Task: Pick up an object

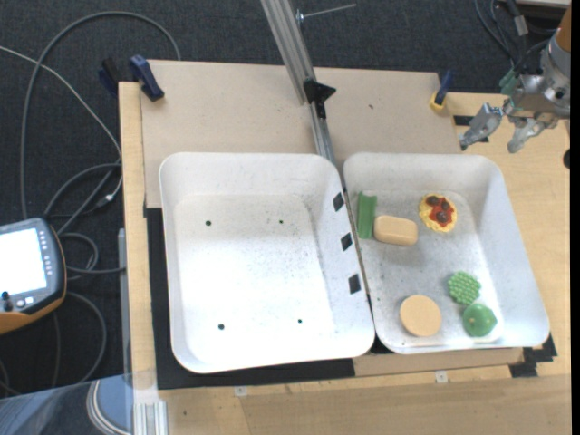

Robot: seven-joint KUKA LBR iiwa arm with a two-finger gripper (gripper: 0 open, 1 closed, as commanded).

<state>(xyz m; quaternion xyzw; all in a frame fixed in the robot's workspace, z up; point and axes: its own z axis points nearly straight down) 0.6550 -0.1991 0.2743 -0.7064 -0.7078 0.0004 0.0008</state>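
Note:
My gripper (500, 132) hangs at the upper right, above the bench just beyond the far right corner of the right bin (515, 243). Its two fingers are spread apart with nothing between them. In the right bin lie a green block (365, 215) against the left wall, a tan oblong piece (395, 230) beside it, a small yellow piece with red topping (439, 212), a round tan disc (420, 315), a bumpy green piece (464, 286) and a smooth green ball-like piece (478, 319).
The left bin (181, 243) stands beside the right one. A metal pole (290, 39) slants down to the bins' shared edge. Clamps sit at the bench's back corners (145, 75) (441, 93). A pendant (27, 275) lies off the bench at left.

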